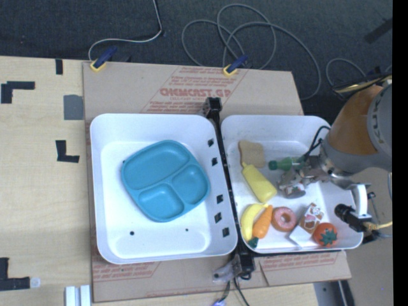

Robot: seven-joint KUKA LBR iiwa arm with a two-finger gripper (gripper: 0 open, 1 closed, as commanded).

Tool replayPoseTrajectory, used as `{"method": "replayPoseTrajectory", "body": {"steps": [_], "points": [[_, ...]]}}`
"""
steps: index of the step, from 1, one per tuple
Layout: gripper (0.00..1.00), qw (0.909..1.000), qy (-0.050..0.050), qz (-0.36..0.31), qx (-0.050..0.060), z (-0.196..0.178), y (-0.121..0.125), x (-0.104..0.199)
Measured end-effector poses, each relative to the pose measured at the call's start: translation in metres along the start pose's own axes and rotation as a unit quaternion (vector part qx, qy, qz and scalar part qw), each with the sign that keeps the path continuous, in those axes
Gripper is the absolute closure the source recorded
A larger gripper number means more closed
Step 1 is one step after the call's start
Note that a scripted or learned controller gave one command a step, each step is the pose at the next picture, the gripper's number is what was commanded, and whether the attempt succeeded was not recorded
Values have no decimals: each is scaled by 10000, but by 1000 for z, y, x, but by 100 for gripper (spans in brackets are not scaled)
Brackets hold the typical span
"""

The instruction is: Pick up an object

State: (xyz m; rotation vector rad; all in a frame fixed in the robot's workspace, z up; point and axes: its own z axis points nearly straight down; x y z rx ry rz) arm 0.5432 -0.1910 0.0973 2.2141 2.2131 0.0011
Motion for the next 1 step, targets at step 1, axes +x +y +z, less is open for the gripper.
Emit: {"method": "replayPoseTrajectory", "body": {"steps": [1], "points": [[100, 10000, 40, -17, 44, -75, -16, 90]]}}
